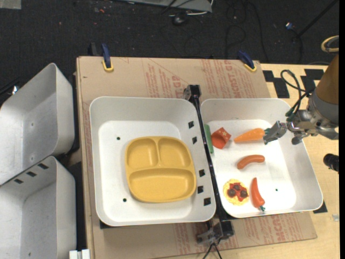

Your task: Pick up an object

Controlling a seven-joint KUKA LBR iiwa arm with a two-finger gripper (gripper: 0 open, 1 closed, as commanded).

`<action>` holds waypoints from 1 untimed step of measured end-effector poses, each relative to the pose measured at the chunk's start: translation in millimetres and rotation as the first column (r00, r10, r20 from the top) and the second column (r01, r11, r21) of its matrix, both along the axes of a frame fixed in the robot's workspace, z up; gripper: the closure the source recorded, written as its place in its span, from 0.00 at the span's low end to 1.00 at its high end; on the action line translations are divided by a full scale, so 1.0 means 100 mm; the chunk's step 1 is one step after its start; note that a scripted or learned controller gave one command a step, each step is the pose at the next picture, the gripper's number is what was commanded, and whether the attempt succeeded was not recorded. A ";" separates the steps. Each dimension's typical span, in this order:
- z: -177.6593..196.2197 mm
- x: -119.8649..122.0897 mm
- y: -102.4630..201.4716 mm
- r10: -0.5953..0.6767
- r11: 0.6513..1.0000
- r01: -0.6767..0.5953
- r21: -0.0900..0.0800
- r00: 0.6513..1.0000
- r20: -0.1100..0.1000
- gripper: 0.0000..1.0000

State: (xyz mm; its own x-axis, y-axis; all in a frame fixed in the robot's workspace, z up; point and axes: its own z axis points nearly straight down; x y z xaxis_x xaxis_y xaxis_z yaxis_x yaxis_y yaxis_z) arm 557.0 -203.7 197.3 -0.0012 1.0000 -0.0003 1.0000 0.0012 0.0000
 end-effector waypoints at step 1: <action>-0.60 -0.01 -0.08 -0.003 1.000 0.003 0.001 1.000 -0.005 0.00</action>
State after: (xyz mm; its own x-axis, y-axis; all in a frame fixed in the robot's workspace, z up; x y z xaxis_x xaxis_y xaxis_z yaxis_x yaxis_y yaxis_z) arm 555.6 -211.2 136.8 0.0021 1.0000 0.0012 1.0000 -0.0021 -0.0053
